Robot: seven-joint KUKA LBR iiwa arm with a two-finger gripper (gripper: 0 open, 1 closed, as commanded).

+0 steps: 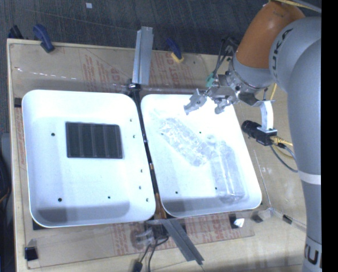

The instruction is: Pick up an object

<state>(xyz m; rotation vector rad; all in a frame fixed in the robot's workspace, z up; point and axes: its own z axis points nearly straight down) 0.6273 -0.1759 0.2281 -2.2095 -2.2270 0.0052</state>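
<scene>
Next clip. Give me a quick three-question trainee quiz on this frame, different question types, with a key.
1. True or false: the dark grey ridged block lies in the right bin.
2. Which bin holds the clear plastic items? A) left bin B) right bin
3. Fill in: the gripper hovers over the right bin's ___ edge (near or far).

Key: 1 false; 2 B; 3 far.

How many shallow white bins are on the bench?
2. The left shallow white bin holds a dark ribbed rectangular panel; the right shallow white bin holds clear plastic items, under the gripper.
</scene>
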